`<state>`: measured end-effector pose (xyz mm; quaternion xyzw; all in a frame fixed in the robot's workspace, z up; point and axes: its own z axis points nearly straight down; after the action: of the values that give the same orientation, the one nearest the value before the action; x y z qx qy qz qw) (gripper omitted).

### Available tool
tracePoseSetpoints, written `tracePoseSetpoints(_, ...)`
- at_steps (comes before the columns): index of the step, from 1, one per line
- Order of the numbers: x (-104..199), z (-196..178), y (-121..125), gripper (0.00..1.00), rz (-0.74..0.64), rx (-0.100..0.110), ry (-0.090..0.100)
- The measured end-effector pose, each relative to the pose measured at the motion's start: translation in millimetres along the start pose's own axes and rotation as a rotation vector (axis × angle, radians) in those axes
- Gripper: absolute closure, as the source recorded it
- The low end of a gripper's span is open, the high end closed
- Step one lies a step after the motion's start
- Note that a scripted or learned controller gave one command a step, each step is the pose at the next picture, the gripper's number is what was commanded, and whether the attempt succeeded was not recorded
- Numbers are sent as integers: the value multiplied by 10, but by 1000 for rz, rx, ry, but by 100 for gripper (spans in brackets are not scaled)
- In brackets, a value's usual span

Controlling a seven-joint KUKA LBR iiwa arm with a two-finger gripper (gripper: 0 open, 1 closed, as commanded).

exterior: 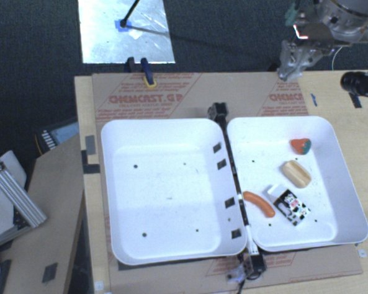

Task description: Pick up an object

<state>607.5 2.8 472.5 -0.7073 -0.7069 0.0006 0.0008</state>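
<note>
The right bin (334, 165) holds several small things: a red strawberry-like piece with a green end (301, 145), a tan bread roll (295, 173), an orange sausage (259, 203) and a black-and-white spotted block (291, 206). My gripper (289, 70) hangs high above the bench, beyond the right bin's far edge and away from all of them. Nothing shows between its fingers.
The left bin (164, 132) sits beside the right one, with black clips along the shared rim (225, 165). A shiny metal sheet (126, 29) lies on the dark floor at the back. An aluminium rail (9, 185) stands at the left.
</note>
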Motion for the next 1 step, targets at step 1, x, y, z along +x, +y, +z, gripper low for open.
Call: tracePoseSetpoints(1,517,-486,613,100,-5,-10,0)
